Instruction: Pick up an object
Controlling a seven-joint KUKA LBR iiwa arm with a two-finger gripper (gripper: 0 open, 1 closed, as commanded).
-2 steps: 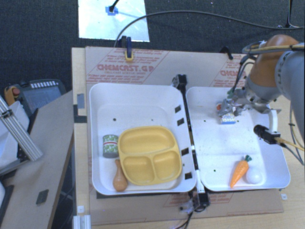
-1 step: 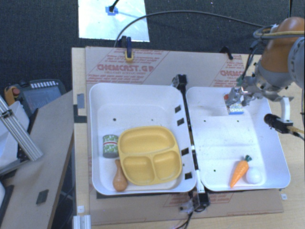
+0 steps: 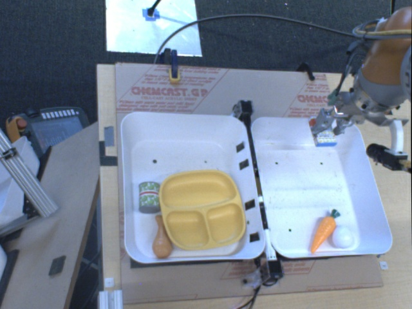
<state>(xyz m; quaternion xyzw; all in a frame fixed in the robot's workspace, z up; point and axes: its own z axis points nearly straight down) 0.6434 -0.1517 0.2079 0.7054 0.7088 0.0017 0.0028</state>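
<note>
My gripper (image 3: 327,129) hangs over the far edge of the right bin (image 3: 360,172), below the grey wrist and orange band. It is shut on a small blue and white block (image 3: 325,139), which sits between the fingertips, lifted off the bin floor. At the near right corner of the same bin lie an orange toy carrot (image 3: 322,234) with a green top and a white egg (image 3: 342,237), touching each other and far from the gripper.
The left bin (image 3: 187,134) holds a yellow divided plate (image 3: 203,208), a small green-labelled can (image 3: 149,196) and a brown drumstick-shaped toy (image 3: 161,238). A black divider (image 3: 251,172) runs between the bins. A black cable arcs above the bench.
</note>
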